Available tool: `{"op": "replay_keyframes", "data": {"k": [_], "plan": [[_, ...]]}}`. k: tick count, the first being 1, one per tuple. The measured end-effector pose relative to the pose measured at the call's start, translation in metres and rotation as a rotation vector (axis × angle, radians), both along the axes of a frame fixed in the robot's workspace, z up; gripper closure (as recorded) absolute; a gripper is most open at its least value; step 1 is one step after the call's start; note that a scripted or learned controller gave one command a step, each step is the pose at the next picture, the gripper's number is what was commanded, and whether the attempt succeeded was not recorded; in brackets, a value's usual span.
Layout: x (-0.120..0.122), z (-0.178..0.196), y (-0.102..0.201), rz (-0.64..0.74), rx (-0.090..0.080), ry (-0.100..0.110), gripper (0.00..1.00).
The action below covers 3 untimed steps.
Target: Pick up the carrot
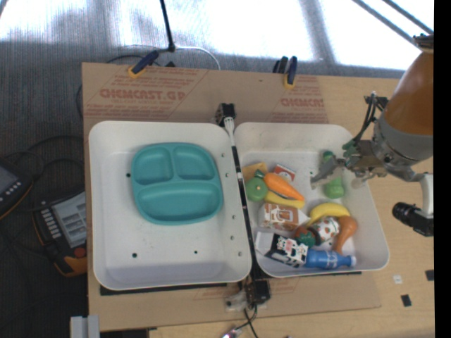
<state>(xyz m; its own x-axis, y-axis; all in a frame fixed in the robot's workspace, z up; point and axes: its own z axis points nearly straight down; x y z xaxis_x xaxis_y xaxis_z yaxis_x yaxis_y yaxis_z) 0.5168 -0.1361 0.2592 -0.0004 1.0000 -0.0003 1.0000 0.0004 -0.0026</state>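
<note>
Approach step: my gripper (337, 169) hovers at the right bin's (366, 259) far right edge, grip state I cannot tell. The carrot (283, 185) lies near the bin's left wall; next I shift left and descend.

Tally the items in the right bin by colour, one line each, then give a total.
Orange: 2, the carrot and a drumstick-shaped toy
Yellow: 1, the banana
Green: 1, a small toy
Blue: 1, a bottle
Mixed-print cartons: 3
Total: 8 clearly countable; others overlap.
</note>
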Motion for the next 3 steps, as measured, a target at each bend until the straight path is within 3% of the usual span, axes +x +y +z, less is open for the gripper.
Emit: {"op": "replay_keyframes", "data": {"k": [1, 2, 3], "plan": [[0.025, -0.077, 0.059, -0.236, 0.000, 0.003, 0.00], [0.076, -0.160, 0.008, -0.211, -0.003, -0.014, 0.00], [0.077, -0.151, 0.010, -0.209, -0.001, -0.015, 1.00]]}}
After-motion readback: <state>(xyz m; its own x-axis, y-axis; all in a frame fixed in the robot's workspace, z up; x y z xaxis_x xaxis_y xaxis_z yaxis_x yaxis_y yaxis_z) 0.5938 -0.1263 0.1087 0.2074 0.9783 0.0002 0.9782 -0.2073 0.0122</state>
